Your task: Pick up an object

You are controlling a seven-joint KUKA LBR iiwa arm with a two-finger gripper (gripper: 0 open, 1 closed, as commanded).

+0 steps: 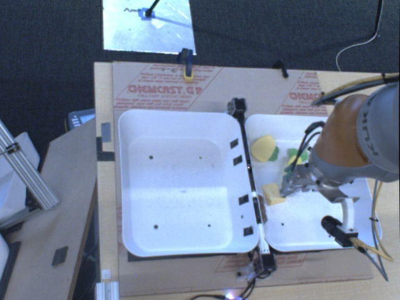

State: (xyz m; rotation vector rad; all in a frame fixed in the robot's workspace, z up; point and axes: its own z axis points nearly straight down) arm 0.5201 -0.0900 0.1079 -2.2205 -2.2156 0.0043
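One pale yellow block (273, 194) beside gripper (289, 189) in right bin (294, 239); finger state unclear; looks light, soft; pinch flat sides

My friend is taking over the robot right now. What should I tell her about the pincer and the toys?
Pincer: low in the right white plastic bin, right beside the pale yellow foam block; whether it grips the block cannot be told.
Things: the block lies near that bin's left wall. The round yellow soft ball and the small green piece sit toward the bin's far end.
Done: the arm has reached the block.
Left: get a firm grip and lift one object.
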